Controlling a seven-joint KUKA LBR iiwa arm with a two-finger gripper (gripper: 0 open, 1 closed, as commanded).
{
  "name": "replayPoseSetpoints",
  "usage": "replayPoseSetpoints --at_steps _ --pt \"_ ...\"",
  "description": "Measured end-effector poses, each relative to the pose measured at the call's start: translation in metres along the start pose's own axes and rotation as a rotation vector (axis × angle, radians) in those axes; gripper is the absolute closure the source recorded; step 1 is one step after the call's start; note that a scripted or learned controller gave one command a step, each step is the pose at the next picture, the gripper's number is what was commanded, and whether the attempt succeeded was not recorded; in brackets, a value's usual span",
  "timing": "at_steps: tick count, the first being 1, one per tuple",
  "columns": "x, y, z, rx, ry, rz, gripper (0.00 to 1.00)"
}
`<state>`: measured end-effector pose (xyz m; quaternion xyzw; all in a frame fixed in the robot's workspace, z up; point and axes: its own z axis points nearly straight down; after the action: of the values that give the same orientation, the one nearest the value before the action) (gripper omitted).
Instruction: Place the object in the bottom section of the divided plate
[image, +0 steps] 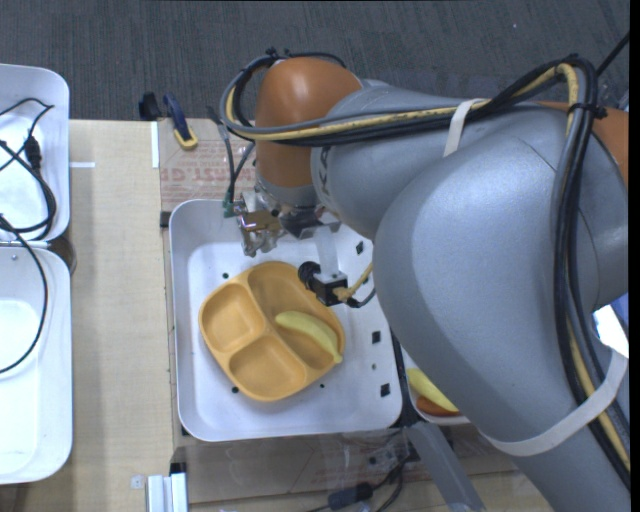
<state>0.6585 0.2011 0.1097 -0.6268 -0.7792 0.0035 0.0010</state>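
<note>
A yellow divided plate (235, 322) with three sections lies tilted in the middle of the white bin (200, 400). A pale yellow-green banana-shaped piece (308, 332) lies along the plate's right side, across the right-hand section near the rim. My gripper (260, 234) hangs just above the plate's upper edge, up and to the left of the piece and apart from it. The orange band and the big grey arm cover the right part of the bin.
A second white bin (30, 400) at the far left holds black cables (25, 180). A yellow and red object (432, 397) peeks out under the arm at the lower right. A blue and yellow clamp (178, 120) lies on the bench behind the bin.
</note>
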Motion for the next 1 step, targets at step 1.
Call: replayPoseSetpoints --at_steps 1 --pt "-0.0359 -0.0151 0.0206 -0.001 0.002 0.113 1.00"
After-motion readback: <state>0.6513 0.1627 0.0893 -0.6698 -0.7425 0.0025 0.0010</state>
